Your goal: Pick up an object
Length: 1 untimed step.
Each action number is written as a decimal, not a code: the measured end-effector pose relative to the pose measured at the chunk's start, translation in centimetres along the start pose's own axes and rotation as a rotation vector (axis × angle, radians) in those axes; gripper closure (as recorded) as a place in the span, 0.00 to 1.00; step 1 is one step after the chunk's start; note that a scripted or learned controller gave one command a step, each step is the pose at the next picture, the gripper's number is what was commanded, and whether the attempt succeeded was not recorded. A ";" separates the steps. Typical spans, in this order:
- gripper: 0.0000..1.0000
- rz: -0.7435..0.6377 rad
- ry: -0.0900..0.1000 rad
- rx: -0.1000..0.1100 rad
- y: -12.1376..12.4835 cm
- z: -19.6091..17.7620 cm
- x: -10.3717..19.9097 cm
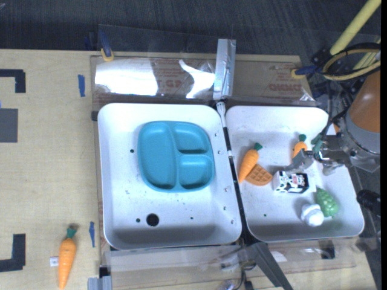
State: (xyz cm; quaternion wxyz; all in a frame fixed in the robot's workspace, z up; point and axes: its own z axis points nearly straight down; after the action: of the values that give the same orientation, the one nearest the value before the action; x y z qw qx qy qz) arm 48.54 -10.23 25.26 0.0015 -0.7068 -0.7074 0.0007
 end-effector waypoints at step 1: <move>0.00 0.070 -0.001 -0.002 5.7 3.0 -3.8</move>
State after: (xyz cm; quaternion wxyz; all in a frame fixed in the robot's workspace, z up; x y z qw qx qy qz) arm 54.28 -14.02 22.23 0.0004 -0.7313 -0.6821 0.0004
